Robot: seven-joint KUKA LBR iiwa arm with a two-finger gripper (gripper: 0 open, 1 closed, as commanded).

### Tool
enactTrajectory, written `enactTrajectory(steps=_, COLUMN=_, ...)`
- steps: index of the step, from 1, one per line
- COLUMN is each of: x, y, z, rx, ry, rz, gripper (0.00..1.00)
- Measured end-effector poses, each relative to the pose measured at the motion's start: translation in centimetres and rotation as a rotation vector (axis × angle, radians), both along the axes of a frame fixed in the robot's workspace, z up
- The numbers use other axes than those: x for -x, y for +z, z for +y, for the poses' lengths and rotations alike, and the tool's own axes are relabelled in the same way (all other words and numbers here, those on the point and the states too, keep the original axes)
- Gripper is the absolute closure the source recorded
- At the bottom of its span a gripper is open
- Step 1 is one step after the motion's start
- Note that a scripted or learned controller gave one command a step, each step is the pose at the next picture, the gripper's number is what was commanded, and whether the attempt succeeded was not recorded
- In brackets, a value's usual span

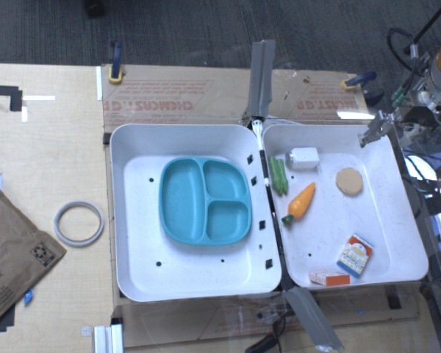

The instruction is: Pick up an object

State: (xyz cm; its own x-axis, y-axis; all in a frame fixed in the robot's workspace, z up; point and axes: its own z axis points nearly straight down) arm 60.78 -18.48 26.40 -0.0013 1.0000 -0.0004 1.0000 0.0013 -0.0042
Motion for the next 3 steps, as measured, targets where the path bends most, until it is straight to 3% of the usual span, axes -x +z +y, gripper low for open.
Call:
enactTrajectory(steps=1, x=-1.3, y=-10.4, z=4.4, rx=0.0, ry=-0.023, rz=-0.001, gripper=0.0)
enactTrajectory(steps=2, x=-5.1, y=-13.7, z=4.4, rx=0.001, ry=-0.064, rz=-0.001, gripper=0.0)
enactTrajectory(steps=3, x=-0.5, y=-17.4, z=6.2, rx=0.0, ry=-0.015, rz=-0.001, gripper=0.0)
